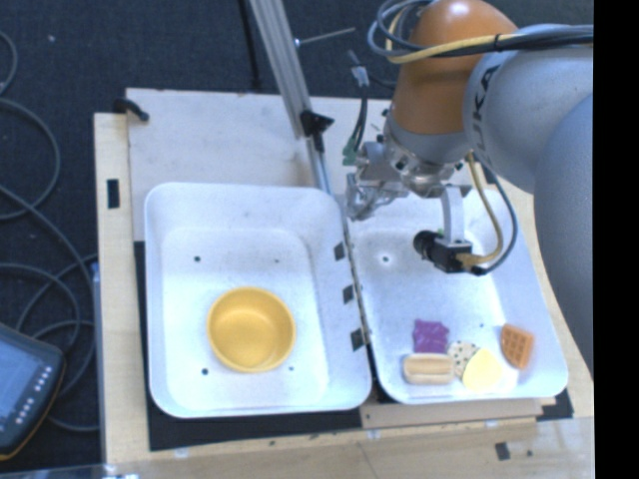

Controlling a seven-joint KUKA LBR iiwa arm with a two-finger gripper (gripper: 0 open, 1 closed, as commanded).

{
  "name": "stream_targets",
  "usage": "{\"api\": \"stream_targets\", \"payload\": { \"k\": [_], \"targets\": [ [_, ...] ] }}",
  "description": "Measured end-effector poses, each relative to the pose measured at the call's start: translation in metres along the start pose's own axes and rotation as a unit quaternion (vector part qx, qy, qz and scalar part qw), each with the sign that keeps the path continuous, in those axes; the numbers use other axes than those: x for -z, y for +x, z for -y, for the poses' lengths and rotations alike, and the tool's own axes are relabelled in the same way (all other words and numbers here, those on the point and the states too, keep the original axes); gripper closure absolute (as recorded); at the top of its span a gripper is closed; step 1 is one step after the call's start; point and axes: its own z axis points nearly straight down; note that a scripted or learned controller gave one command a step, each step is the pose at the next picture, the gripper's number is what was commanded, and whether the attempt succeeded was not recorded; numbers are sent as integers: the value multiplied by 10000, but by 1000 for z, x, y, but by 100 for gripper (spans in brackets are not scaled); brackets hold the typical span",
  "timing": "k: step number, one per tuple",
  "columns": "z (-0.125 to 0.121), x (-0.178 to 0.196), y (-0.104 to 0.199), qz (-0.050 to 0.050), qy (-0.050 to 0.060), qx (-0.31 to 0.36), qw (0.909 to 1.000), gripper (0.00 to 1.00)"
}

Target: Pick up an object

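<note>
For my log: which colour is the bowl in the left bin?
Yellow bowl, seen in the camera view.

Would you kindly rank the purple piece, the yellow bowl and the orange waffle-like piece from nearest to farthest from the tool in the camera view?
Measured from the tool, at the right bin's upper-left corner:
1. Purple piece, lower middle of the right bin.
2. Yellow bowl, in the left bin.
3. Orange waffle-like piece, right bin's lower-right corner.
</note>
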Motion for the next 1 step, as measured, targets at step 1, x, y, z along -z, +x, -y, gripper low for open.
{"api": "stream_targets", "payload": {
  "k": [1],
  "targets": [
    [6, -13, 50, 0, 5, 10, 10000, 100]
  ]
}}
